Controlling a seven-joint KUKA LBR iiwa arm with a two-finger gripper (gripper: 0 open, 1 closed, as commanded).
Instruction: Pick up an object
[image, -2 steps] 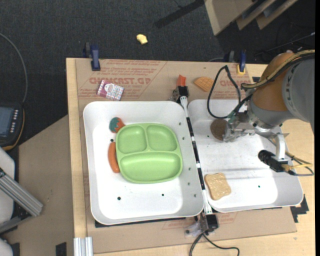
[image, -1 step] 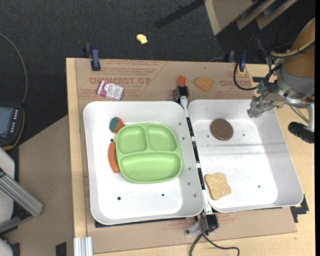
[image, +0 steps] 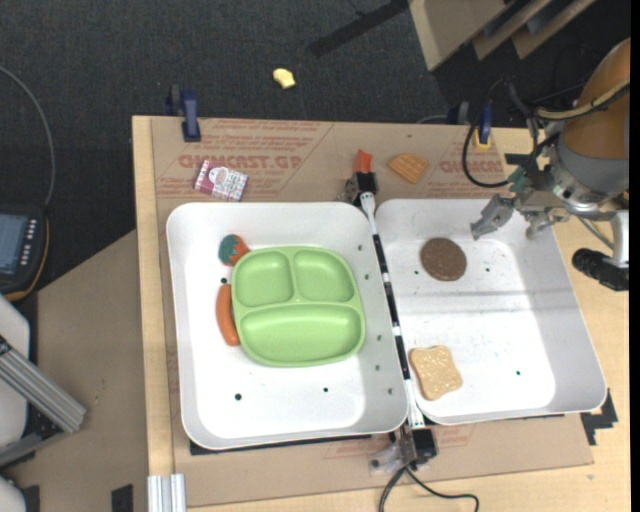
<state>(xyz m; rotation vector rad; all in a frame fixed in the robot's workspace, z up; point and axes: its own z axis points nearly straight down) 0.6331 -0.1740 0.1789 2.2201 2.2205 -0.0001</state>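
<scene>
In the right bin (image: 540, 330) lie a round brown patty (image: 443, 259) near the back and a tan slice of toast (image: 436, 371) at the front left. My gripper (image: 512, 219) hangs over the bin's back right part, to the right of the patty and apart from it. Its two fingers are spread, with nothing between them. The left bin (image: 200, 360) holds a green divided plate (image: 296, 306), an orange sausage (image: 227, 314) against the plate's left side, and a small teal and red item (image: 233, 248) behind it.
On the bench behind the bins lie a cracker (image: 407, 167), a pink packet (image: 220, 180) and an orange-tipped clamp (image: 362, 172). Blue clamps (image: 187, 112) stand at the back edge. A yellow scrap (image: 284, 77) lies on the dark floor.
</scene>
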